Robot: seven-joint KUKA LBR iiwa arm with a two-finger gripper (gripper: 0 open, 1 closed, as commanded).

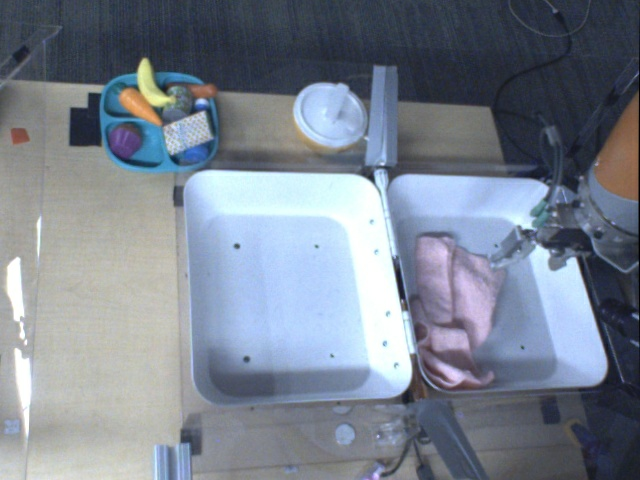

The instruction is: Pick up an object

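Against the left wall of the right bin I note a pink cloth, crumpled and folded, running toward the near edge. My end effector sits at the cloth's upper right corner; one slim finger reaches the fabric edge, but I cannot tell how far it is spread. Left bin adjoins. On the tan counter beyond: a blue tray of toy food and a lidded white container.
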